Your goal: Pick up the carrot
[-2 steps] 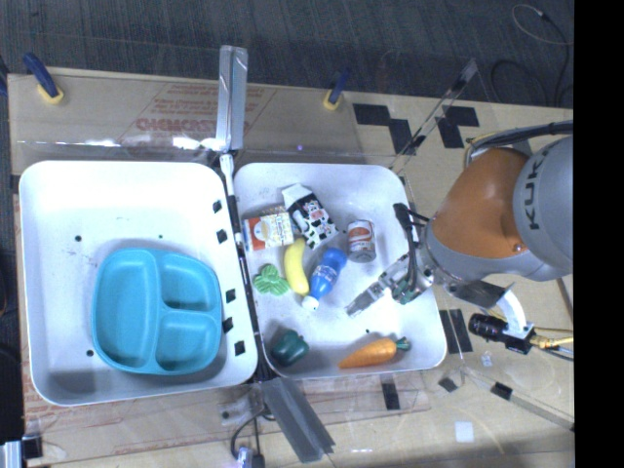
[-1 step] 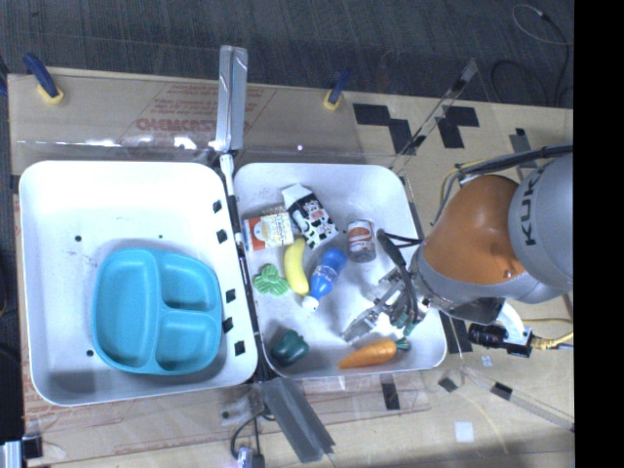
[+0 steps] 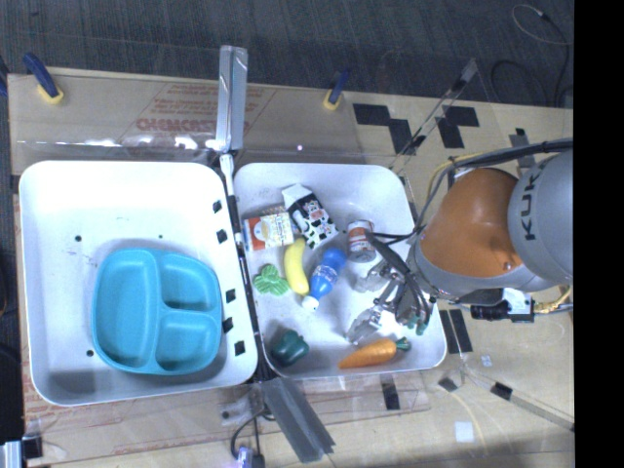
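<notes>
The orange carrot (image 3: 369,355) lies flat near the front right corner of the right bin (image 3: 390,188), its green stub pointing right. My gripper (image 3: 374,322) hangs just above and behind it, with the metal fingers (image 3: 363,331) pointing down-left toward the carrot's middle. Nothing is visibly held between them. The grey arm with its orange band (image 3: 468,232) reaches in over the bin's right wall.
The right bin also holds a yellow banana (image 3: 295,266), a blue bottle (image 3: 325,276), a green broccoli piece (image 3: 270,282), a dark green pepper (image 3: 288,346), a small can (image 3: 360,238) and two cartons (image 3: 310,215). A blue divided plate (image 3: 156,310) sits in the left bin (image 3: 58,193).
</notes>
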Available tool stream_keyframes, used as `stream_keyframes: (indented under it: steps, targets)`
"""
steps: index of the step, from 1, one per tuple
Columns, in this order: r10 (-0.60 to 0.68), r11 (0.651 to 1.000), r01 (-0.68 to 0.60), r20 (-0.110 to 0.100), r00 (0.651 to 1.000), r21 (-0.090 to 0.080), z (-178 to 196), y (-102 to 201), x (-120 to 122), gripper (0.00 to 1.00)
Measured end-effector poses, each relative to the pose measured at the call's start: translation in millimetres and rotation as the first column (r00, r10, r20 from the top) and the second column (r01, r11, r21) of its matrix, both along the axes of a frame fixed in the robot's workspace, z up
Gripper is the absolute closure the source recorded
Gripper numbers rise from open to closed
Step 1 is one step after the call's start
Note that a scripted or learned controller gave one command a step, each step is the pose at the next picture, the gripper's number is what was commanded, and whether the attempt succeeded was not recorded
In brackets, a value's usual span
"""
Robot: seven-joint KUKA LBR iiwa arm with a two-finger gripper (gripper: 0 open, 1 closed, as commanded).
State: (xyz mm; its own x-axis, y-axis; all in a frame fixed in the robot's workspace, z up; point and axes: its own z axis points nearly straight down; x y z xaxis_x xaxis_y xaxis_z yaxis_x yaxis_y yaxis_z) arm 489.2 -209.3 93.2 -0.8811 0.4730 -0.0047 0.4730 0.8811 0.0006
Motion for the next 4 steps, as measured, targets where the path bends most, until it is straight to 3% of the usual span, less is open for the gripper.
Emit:
stream_keyframes:
  steps: [1,2,3,4]
  targets:
    - [0.004,1.000,-0.004,0.004,1.000,-0.001,11,0,1,1.00]
    - [0.105,0.994,-0.105,-0.003,0.994,0.001,104,-1,-11,1.00]
    - [0.104,0.995,-0.104,-0.003,0.995,0.001,103,-1,-12,0.00]
    - [0.028,1.000,-0.028,-0.001,1.000,0.000,0,-2,-11,0.00]
